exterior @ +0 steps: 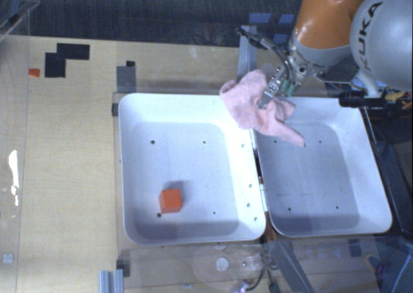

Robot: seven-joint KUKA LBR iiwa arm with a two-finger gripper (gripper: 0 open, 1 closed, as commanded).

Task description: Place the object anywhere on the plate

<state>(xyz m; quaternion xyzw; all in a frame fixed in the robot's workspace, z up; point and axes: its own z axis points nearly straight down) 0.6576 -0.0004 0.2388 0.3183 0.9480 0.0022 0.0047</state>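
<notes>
Dangling from my end effector (270,97) was a pink cloth (255,110), pinched between the fingers and lifted so it draped over the divider between the left bin (132,156) and right bin (361,175). Held that high, I figured it could swing clear of the rims. An orange block (171,201) sat in the left one. Couldn't spot any plate on the pale wood table (64,156), honestly.

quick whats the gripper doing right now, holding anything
Gripper: shut on the pink cloth, which hangs from its fingers above the seam between the two bins.
</notes>
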